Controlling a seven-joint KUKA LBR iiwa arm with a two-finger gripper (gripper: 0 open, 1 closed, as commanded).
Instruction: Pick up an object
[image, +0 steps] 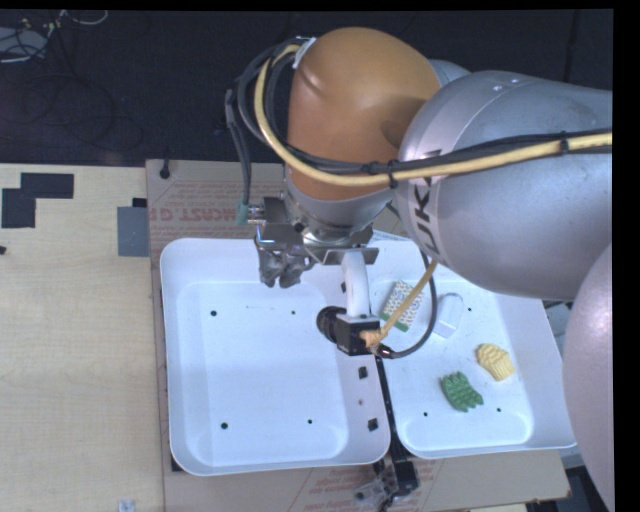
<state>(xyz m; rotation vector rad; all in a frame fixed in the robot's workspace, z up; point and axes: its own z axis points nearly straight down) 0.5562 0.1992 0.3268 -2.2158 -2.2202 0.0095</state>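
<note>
On the pale wooden bench (70, 330), two shallow white bins side by side on a brown printed cardboard sheet (200, 205). Above the far part of the view's-left white bin (190, 420), the dark pincer (281, 268), hung from the grey arm with the orange band (350, 100) reaching in from the view's right. Cannot tell whether released or clenched.

In the view's-right white bin (500, 428), three candidates for picking:
- a small yellow ridged lump (494, 361) toward the right side
- a small green ridged lump (461, 390) just beside it, nearer the camera, the two apart
- a pale green-speckled flat piece (397, 297) at the far left of that bin, partly crossed by a yellow cable

All three lying on the bin floor, apart from the pincer.
</note>
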